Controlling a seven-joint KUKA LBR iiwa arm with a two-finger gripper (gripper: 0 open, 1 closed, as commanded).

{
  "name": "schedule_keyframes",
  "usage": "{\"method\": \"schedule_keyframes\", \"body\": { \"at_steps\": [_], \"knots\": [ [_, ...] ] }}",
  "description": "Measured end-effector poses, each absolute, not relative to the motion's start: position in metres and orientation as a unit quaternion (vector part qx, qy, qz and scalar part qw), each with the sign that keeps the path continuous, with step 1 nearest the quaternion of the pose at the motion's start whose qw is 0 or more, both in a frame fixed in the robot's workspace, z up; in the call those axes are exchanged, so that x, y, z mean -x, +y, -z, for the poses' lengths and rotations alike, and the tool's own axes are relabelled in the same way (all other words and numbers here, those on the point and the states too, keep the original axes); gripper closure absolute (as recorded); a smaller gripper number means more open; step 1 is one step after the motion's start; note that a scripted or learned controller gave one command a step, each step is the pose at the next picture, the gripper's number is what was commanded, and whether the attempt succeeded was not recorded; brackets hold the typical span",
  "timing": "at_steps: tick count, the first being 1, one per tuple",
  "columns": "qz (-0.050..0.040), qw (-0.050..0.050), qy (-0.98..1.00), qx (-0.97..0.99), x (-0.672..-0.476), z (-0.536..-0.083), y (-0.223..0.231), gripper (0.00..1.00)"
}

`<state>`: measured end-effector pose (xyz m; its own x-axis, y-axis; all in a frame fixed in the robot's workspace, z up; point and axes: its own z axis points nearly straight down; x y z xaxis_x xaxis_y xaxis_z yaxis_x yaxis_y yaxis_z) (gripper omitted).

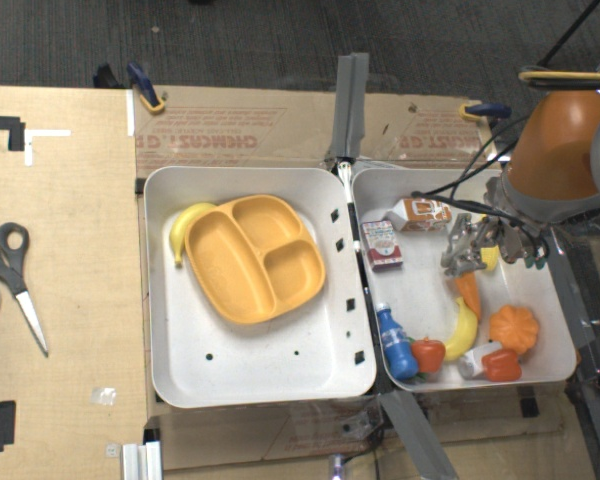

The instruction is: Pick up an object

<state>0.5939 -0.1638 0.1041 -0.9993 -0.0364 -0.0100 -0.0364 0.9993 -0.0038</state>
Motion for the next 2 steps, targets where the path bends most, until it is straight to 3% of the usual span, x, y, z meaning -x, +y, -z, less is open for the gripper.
{"method": "schedule_keyframes", "body": {
  "at_steps": [1,2],
  "knots": [
    [-0.0001,0.001,1.000,-0.019,-0.5331,-0.0919,-0.1412,1.00],
    [0.0001,0.001,1.000,-0.019,-0.5331,-0.0920,-0.1412,0.00]
  ]
}}
